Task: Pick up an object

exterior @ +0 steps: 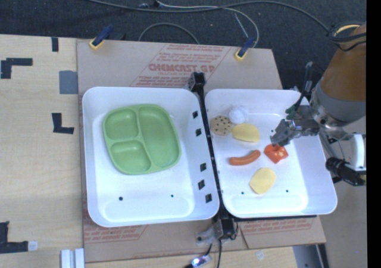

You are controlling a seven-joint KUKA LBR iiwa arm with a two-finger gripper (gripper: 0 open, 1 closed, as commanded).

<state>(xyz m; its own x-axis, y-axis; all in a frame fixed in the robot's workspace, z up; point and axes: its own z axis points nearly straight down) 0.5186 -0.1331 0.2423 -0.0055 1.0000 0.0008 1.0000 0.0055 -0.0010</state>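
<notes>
In the right bin (pixel 309 201) lie a cookie (pixel 221 124), a white crumpled item (pixel 238 114), a yellow piece (pixel 246 133), an orange-red sausage (pixel 244 158), a second yellow piece (pixel 262 180) and a small red object (pixel 275 153). My gripper (pixel 283 136) hangs over the bin's right half, just above the red object and close to it. Nothing shows between its tips.
The left bin (pixel 95 195) holds a green divided plate (pixel 141 139). A black divider (pixel 204 153) runs between the bins. Cables (pixel 196 8) cross the dark floor behind the bench, and two clamps (pixel 245 50) pin the cardboard's back edge.
</notes>
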